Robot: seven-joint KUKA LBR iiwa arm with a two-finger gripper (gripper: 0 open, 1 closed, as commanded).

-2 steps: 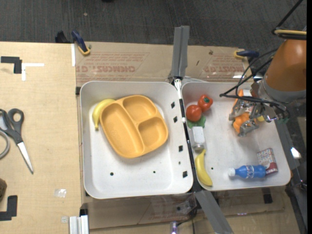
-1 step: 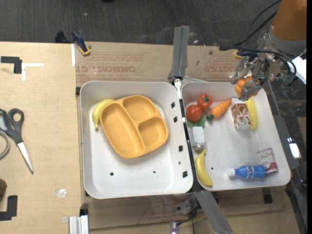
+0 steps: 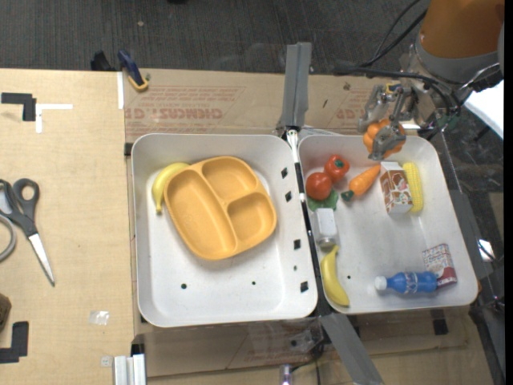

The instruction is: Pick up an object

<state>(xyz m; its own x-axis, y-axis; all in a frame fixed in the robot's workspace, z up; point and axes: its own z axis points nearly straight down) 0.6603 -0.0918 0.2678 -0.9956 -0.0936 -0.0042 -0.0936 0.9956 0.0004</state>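
Observation:
My gripper hangs over the far edge of the right bin, below the arm's orange band. A small orange fruit shows between its grey fingers, raised level with the bin's rim, and the gripper is shut on it. Just below in the right bin lie a carrot, two tomatoes, a small carton and a corn cob. Nearer the front are a clear bottle, a banana, a blue bottle and a red-and-white packet.
The left bin holds a yellow divided plate with a second banana tucked at its left edge. Scissors lie on the wooden bench at the far left. Cables hang by the arm at the upper right.

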